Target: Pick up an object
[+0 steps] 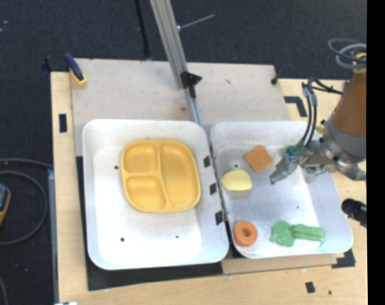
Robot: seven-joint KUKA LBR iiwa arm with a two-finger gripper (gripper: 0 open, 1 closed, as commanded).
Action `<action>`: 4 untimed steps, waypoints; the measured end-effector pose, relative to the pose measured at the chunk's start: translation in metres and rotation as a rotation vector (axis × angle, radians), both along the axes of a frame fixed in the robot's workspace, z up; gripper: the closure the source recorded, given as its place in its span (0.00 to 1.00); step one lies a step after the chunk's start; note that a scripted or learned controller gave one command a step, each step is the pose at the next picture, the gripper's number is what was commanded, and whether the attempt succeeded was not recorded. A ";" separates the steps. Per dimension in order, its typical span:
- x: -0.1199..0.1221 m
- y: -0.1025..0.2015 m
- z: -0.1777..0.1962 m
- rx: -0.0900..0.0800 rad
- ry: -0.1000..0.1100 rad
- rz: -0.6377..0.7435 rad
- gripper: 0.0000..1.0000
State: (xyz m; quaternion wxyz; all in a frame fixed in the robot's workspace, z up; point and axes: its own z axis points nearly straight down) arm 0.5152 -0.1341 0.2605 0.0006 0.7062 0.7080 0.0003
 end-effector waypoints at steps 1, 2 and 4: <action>0.002 0.007 -0.046 0.000 0.004 -0.002 0.00; 0.003 -0.001 -0.091 0.000 0.004 -0.003 0.00; 0.008 -0.012 -0.128 -0.001 -0.003 -0.008 1.00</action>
